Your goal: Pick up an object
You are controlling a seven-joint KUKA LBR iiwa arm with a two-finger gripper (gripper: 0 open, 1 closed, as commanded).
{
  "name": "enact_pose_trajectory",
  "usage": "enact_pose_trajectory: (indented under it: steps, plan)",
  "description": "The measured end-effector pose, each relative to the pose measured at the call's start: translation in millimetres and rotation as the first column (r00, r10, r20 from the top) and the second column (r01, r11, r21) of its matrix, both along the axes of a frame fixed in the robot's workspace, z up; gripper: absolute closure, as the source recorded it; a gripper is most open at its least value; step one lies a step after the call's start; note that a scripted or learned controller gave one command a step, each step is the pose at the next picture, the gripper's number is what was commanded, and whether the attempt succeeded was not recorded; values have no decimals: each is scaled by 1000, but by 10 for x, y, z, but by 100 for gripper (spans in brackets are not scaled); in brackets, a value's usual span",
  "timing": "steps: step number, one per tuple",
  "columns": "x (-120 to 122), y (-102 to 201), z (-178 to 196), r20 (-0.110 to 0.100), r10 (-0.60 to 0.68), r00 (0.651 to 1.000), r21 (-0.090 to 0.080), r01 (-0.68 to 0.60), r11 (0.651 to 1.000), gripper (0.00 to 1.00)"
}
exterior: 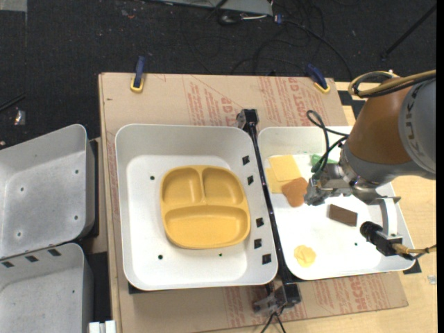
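Yellow tray (205, 207) in left bin (132, 186)

Hand (313, 193) beside orange-brown piece (294, 191)

A brown board bench (187, 92) fills the middle of the frame. Two shallow white bins rest on it side by side: the left bin (132, 186) at centre, the right bin (347, 259) toward the right edge.

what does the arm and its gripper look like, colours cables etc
The arm is bulky and rounded, with an orange-brown band above a grey wrist. Black and yellow cables loop over its top. The gripper is a grey metal block, with a green part beside it.
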State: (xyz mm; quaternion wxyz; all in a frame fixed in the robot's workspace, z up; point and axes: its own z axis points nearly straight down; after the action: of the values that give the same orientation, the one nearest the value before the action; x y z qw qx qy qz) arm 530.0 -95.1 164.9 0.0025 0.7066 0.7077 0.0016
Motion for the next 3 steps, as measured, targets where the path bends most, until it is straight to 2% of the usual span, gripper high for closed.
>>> enact_pose_trajectory:
  steps: [1, 2, 3]
  plan:
    - [8, 103, 505, 0, 2, 1000, 1, -2, 1000, 100]
    - [49, 32, 1115, 2, 1, 1000, -1, -1, 1000, 100]
    - [252, 579, 1113, -3, 6, 1000, 2, -6, 1000, 100]
